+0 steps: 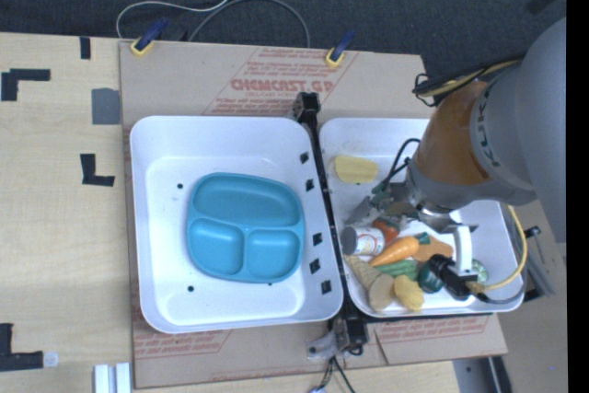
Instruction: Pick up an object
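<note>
Because the claw (391,209), whose state you cannot tell, hangs over a tight heap of carrot (402,248), can (364,241) and potatoes (396,292), expect a glancing, empty grab.

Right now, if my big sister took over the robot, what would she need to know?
Tool: low in the right bin, above the toy pile; whether it is open or shut cannot be told.
Things: carrot, small can, yellow piece and other toy food lie in the right bin. Blue divided plate lies in the left bin.
Done: nothing seen picked up.
Left: grasp one object and lift it.
</note>
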`<action>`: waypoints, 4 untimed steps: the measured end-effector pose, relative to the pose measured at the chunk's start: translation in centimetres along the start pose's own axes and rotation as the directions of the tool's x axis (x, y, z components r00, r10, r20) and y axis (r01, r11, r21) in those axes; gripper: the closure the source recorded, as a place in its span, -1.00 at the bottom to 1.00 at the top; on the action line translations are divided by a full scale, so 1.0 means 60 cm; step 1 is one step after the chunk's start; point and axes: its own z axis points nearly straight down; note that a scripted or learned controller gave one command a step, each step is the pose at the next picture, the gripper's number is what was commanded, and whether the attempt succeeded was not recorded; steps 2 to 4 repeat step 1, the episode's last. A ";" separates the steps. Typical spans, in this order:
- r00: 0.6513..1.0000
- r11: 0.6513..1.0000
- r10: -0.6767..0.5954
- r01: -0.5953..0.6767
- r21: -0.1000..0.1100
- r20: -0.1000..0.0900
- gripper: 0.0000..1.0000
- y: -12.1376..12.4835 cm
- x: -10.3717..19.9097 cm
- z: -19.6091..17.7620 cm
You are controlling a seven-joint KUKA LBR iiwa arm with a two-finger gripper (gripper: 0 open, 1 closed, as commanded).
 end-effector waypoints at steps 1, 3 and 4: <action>1.000 1.000 0.001 -0.001 -0.001 0.000 1.00 0.001 -0.002 -0.018; 1.000 1.000 0.001 -0.001 -0.001 0.000 1.00 0.001 -0.002 -0.018; 1.000 1.000 0.001 -0.001 -0.001 0.000 1.00 0.001 -0.002 -0.018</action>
